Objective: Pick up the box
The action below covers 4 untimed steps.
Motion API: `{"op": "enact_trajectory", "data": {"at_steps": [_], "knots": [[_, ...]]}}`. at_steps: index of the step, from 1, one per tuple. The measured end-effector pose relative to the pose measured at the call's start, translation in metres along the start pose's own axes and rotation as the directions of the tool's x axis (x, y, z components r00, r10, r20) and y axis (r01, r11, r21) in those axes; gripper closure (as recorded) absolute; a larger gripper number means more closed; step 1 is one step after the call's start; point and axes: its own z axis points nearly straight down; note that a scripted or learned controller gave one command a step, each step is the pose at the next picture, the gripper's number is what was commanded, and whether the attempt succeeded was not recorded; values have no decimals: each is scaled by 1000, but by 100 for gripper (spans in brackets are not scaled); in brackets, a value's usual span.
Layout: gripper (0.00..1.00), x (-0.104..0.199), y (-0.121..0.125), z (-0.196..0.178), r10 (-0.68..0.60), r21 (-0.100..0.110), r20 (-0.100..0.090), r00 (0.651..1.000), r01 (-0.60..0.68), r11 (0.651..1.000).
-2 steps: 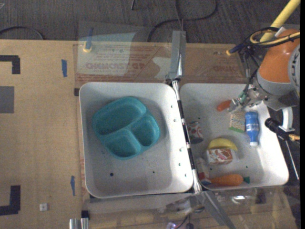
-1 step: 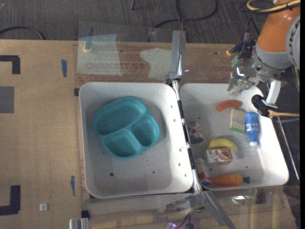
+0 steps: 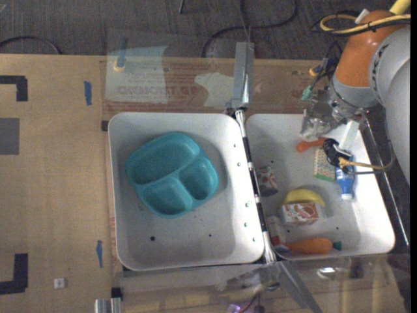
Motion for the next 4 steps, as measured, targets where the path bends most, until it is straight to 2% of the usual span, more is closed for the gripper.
{"op": "enact_trajectory", "data": {"at_steps": [1, 2, 3, 4], "knots": [[0, 0, 0, 0, 0, -1, 0, 1000, 0, 1000], [0, -16, -9, 45, 31, -26, -3, 1000, -31, 999], [0, -14, 6, 47, 248, -2, 1, 969, -248, 969], [100, -13, 6, 41, 252, -6, 3, 968, -252, 968]]}}
